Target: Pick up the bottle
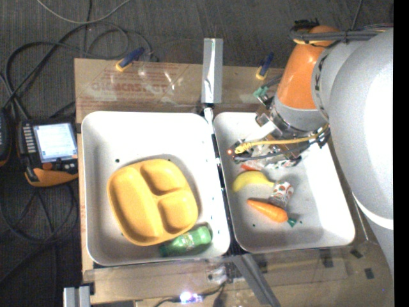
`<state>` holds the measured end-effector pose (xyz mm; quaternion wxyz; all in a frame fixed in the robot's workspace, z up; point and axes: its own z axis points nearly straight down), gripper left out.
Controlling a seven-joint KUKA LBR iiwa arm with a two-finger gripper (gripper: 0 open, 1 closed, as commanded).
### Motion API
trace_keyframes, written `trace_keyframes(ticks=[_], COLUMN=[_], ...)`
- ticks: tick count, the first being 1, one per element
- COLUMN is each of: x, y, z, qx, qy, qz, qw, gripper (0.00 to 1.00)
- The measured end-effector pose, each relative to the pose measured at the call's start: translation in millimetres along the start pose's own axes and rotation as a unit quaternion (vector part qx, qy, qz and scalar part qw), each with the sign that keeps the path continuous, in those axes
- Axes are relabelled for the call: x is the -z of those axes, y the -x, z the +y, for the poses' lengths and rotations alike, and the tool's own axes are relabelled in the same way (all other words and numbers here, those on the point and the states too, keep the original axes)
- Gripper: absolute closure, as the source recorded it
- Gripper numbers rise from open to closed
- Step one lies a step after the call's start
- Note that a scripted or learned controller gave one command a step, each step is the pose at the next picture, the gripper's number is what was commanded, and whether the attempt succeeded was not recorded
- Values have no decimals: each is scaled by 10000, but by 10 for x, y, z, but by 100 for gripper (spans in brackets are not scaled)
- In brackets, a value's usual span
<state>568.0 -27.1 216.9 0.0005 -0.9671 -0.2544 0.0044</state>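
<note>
Two white bins sit side by side on the desk (86,85), and the job's target is in the wrong one for where the arm is working. The green bottle (186,240) lies on its side in the left bin (96,133), along the near wall, touching the front edge of a yellow divided tray (153,201). The claw (259,149) hangs low over the far part of the right bin (332,229), well apart from the bottle, above a banana (250,180), a carrot (268,211) and a small wrapped item (282,192). Cables and hardware crowd the claw, so I cannot tell its state, and nothing I can make out sits in it. Judged from this, the approach step is barely begun: no grasp on the bottle yet. Next move calls for lifting clear of the divider between bins, crossing to the left bin's near edge, and coming down aligned across the bottle's body. Tight spot: the tray on one side, the bin wall on the other, and the bottle may roll.
</note>
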Motion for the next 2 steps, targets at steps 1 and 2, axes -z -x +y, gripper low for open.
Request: trace_keyframes(ticks=[1,2], x=[-362,-580], y=[106,575], z=[178,678], qx=[-1246,-1266], qy=[-15,-3], qz=[-2,-2], qw=[9922,9920], gripper=[100,100])
